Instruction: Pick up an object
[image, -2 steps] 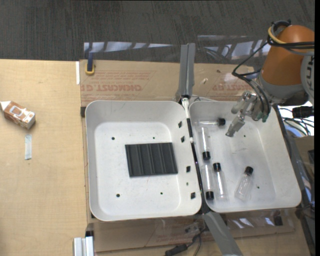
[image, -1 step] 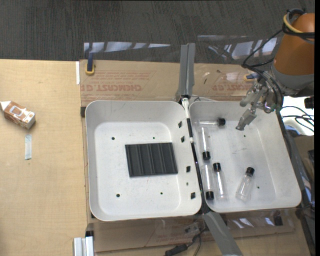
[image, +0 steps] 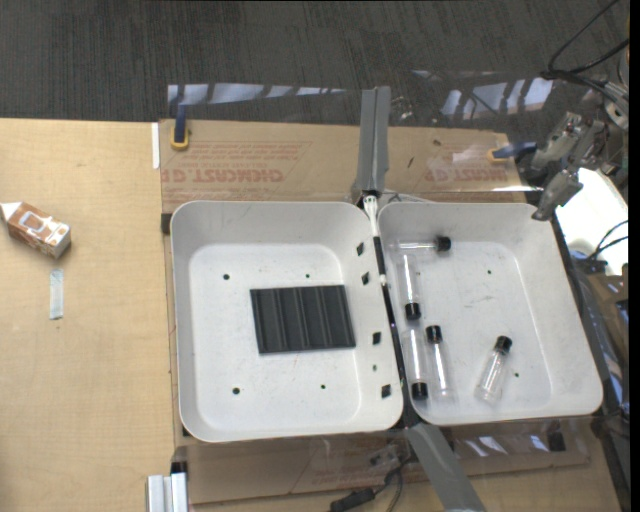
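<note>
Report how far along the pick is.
Done: nothing yet. The clear vials with black caps lie in the right bin, and the dark ridged block lies in the left bin. In hand: nothing visible; the gripper sits at the right bin's far right corner, above its rim. Left: reach in, grasp an object, lift it.

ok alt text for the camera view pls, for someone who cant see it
Two shallow white bins sit side by side on a bench: the left bin holds a dark ribbed tray, the right bin several clear vials with black caps. The arm's pincer hovers at the right bin's far right corner.
</note>
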